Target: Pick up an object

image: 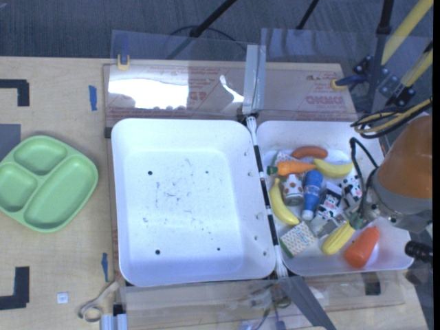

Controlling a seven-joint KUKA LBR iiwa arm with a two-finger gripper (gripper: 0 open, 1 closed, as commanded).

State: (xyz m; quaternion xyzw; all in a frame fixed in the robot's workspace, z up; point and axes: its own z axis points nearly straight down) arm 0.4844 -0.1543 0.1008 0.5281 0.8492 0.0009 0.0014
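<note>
The things to pick from lie heaped in the right bin (393,258), crowded toward its middle and near side. A blue bottle (313,188) stands roughly in the centre of the heap, with a small can (293,188) just to its left. A long banana (281,205) curves down the left side of the pile, close to the wall between the two bins. Behind the bottle lie a carrot (297,166), a red sausage (309,152) and a second, shorter banana (334,168). In front, a speckled sponge (296,238) sits by the near left corner, a third banana (337,239) lies tilted beside it, and an orange pepper-like piece (361,246) rests just right of that, near the front wall. A black-and-white patterned item (331,205) lies between the bottle and the near banana; its kind is unclear.

The arm (411,170) comes in from the right, its orange band over the right bin's far right side. The pincer (359,215) is low at the right edge of the heap, close to the black-and-white item and the near banana. Whether its fingers are apart or together cannot be told, since the wrist hides them.

The left bin (130,184) has faint blue scribbles on its floor. On the wooden worktop (55,81), well to the left, sits a green divided plate (45,182).
</note>
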